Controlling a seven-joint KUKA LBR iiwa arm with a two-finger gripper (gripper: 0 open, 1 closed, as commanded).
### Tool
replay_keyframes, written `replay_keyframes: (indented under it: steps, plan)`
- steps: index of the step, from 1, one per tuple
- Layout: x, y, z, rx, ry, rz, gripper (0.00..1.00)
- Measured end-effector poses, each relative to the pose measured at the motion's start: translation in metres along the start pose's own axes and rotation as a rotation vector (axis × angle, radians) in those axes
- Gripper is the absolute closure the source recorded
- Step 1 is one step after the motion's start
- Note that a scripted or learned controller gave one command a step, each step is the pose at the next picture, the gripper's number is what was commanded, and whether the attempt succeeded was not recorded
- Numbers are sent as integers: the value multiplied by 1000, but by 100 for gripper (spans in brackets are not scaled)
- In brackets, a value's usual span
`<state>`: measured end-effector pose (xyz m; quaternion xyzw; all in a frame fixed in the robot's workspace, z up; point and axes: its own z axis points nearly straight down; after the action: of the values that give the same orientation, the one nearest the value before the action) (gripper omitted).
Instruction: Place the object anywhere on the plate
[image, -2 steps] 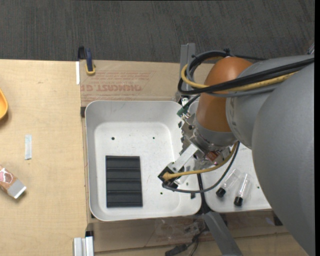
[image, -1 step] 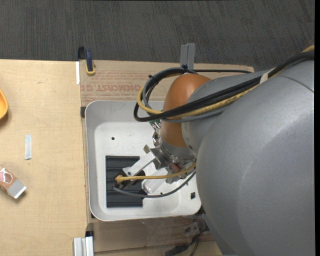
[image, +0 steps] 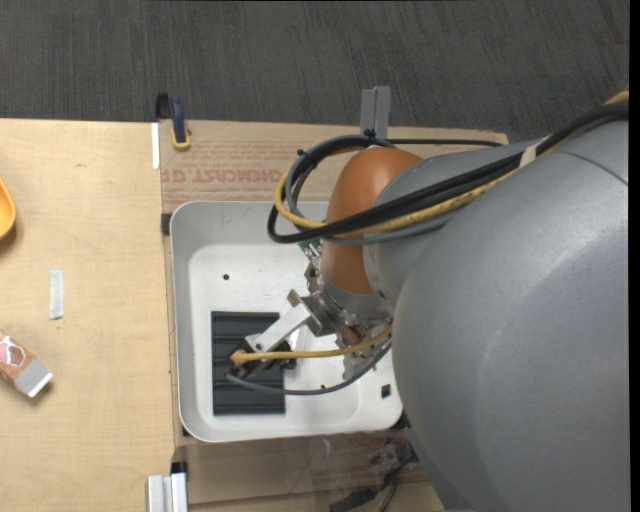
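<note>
A flat black panel (image: 240, 398) lies in the lower-left part of the smooth white plastic bin (image: 200, 262). It is matte and rectangular, ribbed with straight lengthwise grooves. The gripper (image: 318, 318) hangs over the panel's upper right edge, tucked under the grey arm, and I cannot tell whether it is open or has hold of anything.

The bench (image: 90, 200) is pale wood, matt, with fine grain. 1 white bin (image: 180, 300) looks like smooth plastic with a soft sheen along its rim. Behind it lies brown cardboard (image: 240, 170), matt and printed. The arm (image: 520, 330) has a smooth grey satin casing, and its orange band (image: 355, 200) is glossier. The gripper (image: 322, 318) shows dull bare metal. The floor (image: 300, 50) is dark, rough carpet.
</note>
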<state>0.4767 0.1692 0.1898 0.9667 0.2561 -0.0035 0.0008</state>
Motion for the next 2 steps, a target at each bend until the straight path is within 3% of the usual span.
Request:
replay_keyframes:
  steps: [1, 2]
  plan:
    - [40, 12, 61, 0, 4, 314, 0]
    - [53, -16, -2, -1, 4, 115, 0]
